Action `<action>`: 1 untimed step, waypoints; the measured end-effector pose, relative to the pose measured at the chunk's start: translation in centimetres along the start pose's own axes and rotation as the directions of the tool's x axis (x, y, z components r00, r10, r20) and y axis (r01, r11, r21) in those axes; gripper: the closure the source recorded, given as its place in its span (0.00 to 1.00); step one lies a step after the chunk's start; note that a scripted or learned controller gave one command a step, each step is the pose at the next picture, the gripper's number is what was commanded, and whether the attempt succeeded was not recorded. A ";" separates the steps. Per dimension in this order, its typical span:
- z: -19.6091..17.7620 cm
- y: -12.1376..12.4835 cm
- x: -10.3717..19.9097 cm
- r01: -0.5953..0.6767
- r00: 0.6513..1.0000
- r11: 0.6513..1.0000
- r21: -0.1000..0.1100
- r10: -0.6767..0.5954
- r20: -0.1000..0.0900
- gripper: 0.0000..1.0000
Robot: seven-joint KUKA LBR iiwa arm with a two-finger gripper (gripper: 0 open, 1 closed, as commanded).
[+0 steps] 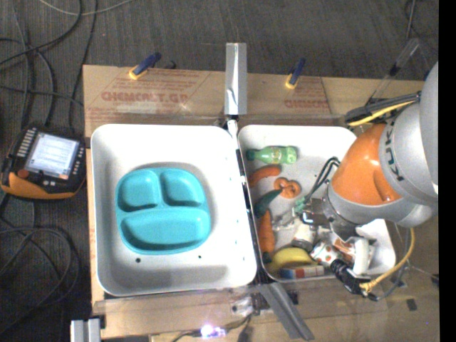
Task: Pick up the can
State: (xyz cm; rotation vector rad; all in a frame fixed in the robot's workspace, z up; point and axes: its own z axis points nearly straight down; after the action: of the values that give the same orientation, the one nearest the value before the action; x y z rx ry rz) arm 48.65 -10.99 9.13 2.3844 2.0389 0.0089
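The left bin (107, 191) holds a turquoise divided plate (164, 209). The right bin (313, 135) holds a green bottle (274, 154), a carrot (265, 234), a banana (292, 256) and the can (332, 249), lying near the front wall under the arm's wrist. The hand (313, 223) sits low among this clutter; its state cannot be told. Red print on the bench's cardboard (142, 95) is too faint to read.

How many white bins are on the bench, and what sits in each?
2. The left bin holds a blue divided plate. The right bin holds a green bottle, a banana and other small items, some possibly hidden under the arm.
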 end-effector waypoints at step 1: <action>-0.9 0.0 -0.2 -0.003 1.000 1.000 0.001 0.003 0.003 1.00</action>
State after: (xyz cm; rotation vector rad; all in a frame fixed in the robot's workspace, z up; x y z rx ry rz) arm 48.62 -11.18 10.01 2.3860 2.0350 0.0042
